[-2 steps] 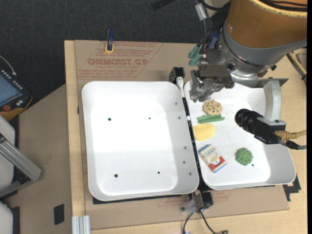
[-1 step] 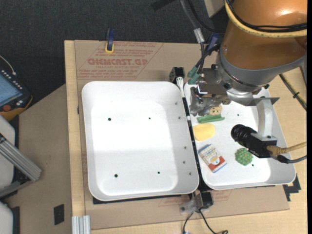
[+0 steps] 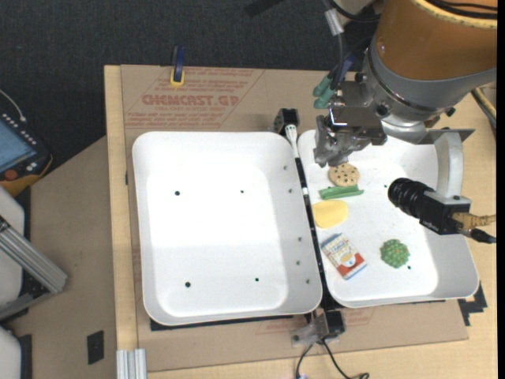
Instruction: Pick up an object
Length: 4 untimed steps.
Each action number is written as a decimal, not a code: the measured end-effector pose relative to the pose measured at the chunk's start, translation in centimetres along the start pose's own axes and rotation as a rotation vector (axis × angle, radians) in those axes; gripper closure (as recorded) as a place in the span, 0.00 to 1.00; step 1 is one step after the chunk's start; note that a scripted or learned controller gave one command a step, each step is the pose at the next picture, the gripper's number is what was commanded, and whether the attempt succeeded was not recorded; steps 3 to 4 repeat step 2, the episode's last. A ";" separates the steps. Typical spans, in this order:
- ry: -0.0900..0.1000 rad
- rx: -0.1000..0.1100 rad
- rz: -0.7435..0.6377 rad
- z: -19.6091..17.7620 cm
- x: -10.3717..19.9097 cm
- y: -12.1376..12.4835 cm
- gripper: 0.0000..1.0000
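Here the gripper (image 3: 327, 156) hangs low over the upper left part of the right bin (image 3: 450, 287), close to the divide between the two bins. Its tip sits just above and to the left of a round tan cookie (image 3: 344, 174). From this slant I cannot tell whether it is open or closed, and nothing shows held in it. The cookie looks the likeliest target, being nearest. Just below it in the frame lies a slim green pod (image 3: 341, 190), touching or nearly touching the cookie's lower edge, then a yellow piece (image 3: 330, 212), a small red and blue carton (image 3: 346, 257) and, toward the lower right, a knobbly green ball (image 3: 394, 253), well apart from the rest. To pick well, I judge the gripper should centre over the cookie rather than over its upper left rim. A flat disc lying on the bin floor offers little to grip, so the descent must reach the floor and the close must span the disc's width. The pod is the risk, since a grasp line turned toward the lower frame could catch it too. The bin wall on the left also leaves little room.
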<state>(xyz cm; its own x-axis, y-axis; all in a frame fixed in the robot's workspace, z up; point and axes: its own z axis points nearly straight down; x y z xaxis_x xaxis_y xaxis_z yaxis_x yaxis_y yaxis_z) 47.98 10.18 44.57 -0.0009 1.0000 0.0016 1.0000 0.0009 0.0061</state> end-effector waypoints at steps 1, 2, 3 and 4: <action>-0.004 0.013 0.007 5.6 -5.5 -0.1 1.00; 0.000 0.002 -0.003 2.3 -2.0 0.0 1.00; 0.000 0.002 -0.003 2.3 -2.0 0.0 1.00; 0.000 0.002 -0.003 2.3 -2.0 0.0 1.00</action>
